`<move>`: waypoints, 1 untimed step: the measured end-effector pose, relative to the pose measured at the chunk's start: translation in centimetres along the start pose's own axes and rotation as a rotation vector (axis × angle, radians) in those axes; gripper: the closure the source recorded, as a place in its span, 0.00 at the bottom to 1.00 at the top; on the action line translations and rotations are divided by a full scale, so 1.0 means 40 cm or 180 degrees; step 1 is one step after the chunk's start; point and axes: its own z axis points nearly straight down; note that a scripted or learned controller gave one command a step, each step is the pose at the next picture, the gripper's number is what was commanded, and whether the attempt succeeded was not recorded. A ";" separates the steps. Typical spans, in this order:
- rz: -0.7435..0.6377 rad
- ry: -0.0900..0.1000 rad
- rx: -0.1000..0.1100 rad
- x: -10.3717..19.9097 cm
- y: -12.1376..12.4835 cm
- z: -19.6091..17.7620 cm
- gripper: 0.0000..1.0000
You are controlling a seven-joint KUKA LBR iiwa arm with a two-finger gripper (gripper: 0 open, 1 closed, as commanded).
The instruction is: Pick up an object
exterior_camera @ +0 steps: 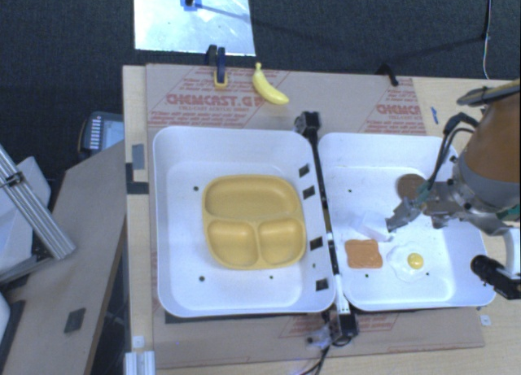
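The table [138, 227] carries two shallow white bins side by side. The left bin [175, 202] holds a yellow divided plate [248, 221] near its middle. The right bin [440, 284] holds a toast slice [364, 254] near its front left, a fried egg [410, 263] just to the right of it, and a brown round piece [409, 185] further back, partly hidden by the arm [492, 158]. A toy banana [269, 87] lies on the cardboard behind the bins. The claw [400, 217] hangs low over the right bin, above the toast and egg; how far it is open cannot be told, and nothing is visibly held.
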 end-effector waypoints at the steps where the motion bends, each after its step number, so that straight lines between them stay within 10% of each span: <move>1: -0.0009 -0.0006 -0.0038 0.000 0.006 -0.013 0.00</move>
